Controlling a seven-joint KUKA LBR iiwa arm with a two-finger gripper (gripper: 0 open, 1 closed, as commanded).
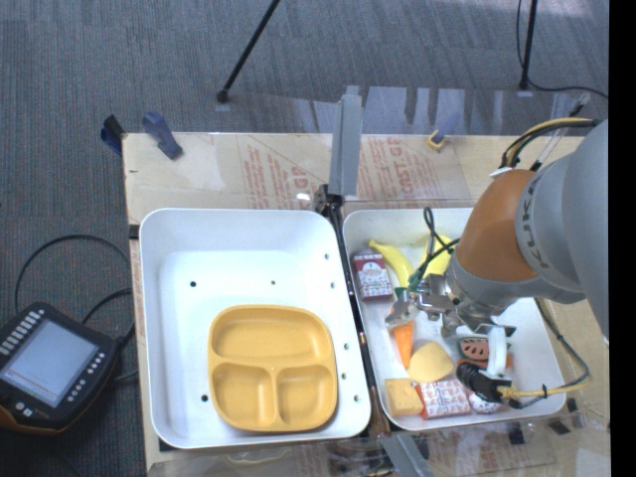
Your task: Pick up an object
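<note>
- The carrot (402,344), a short orange cone with its point toward the near side, lies in the right bin (545,338), near the middle of that bin's left half, right under the gripper (415,306).
- The gripper hangs over the carrot's upper end; it is grey metal, and I cannot tell how its jaws stand or whether they touch the carrot.
- Just right of the carrot sits a pale yellow rounded wedge (431,362), smooth and matte.
- Below it, along the near wall, lie a yellow block (402,397) like a sponge or cheese and a flat red-and-white packet (443,397).
- To the right is a watermelon slice (474,348), red with dark seeds.
- Above the gripper a banana (395,259) curves beside a small red box (373,275) with a printed label.
- The arm (542,232) enters from the right, smooth grey shell with a glossy orange band, cables looped over it.
- The left bin (169,296) is white plastic, shallow, with rounded corners; it holds a yellow tray (272,368) with three compartments.
- Both bins rest on a bench (238,172) covered in printed cardboard.
- A handheld control pendant (45,366) with a screen lies on the grey carpet at the left.
</note>
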